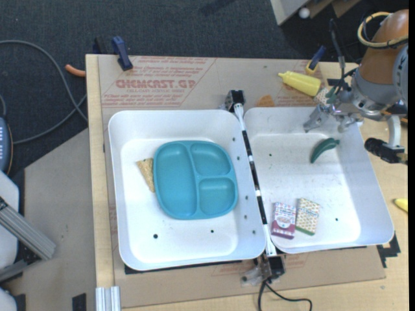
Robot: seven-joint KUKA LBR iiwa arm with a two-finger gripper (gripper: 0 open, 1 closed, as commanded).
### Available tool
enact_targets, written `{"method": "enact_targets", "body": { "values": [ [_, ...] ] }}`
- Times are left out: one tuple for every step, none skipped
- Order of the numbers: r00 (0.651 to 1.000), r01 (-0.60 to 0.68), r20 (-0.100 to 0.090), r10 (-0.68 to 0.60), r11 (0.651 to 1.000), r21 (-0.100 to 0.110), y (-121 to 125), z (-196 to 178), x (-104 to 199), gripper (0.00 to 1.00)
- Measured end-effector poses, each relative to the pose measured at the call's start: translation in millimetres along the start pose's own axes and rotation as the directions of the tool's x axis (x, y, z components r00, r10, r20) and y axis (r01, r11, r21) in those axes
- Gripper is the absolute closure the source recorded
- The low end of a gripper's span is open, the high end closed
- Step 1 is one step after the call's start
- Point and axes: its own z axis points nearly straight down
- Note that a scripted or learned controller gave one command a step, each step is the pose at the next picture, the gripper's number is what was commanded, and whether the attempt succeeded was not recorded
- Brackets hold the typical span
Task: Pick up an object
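Over the right bin's [363, 173] far edge the gripper [332, 116] hangs, its state unclear, just above a green pepper [323, 149] with open floor around it.

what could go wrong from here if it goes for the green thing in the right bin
1. The green object is thin, curved and lies flat on the right bin floor, so the gripper may slide off it or close on nothing.
2. It lies near the bin's far wall, which the descending gripper could clip.
3. The two small packets touch each other, so a later grab there might lift or drag both.
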Motion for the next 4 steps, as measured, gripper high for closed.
{"method": "enact_targets", "body": {
  "values": [
    [1.000,0.001,-0.005,-0.001,1.000,0.006,-18.8,39.2,-9.2,0.00],
    [1.000,0.005,-0.011,-0.005,1.000,0.002,-44.2,37.6,-15.7,0.00],
    [1.000,0.004,-0.004,-0.004,1.000,0.000,-44.2,27.7,-17.9,1.00],
    [1.000,0.002,-0.004,-0.002,1.000,0.005,-39.0,11.2,66.9,1.00]
  ]
}}
